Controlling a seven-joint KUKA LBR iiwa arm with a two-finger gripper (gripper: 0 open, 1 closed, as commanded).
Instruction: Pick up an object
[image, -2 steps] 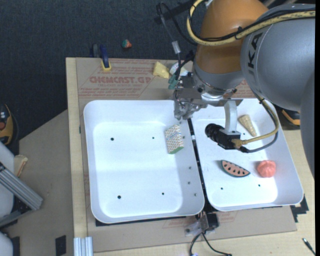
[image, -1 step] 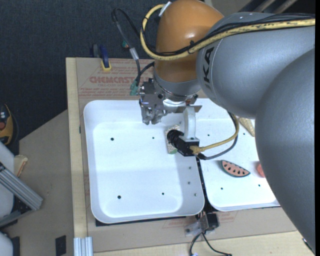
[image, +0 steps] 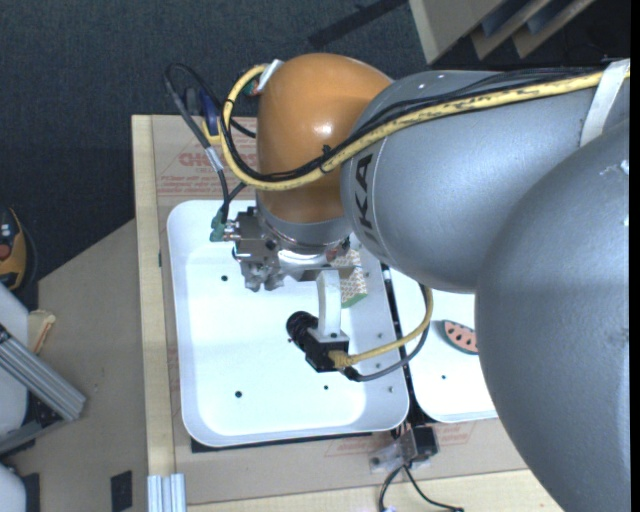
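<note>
The arm (image: 480, 200) reaches over from the right and hangs low above the left bin (image: 230, 350), with the gripper (image: 262, 272) near that bin's far edge. Whether the gripper is open or closed cannot be told. A small patterned piece (image: 351, 282) sits by the left bin's right edge, just beside the gripper. A red-and-green slice (image: 462, 336) lies in the right bin (image: 450, 390) near its left edge. The step looks like the approach, with nothing seen held. The next move calls for centring over one object before closing.
</note>
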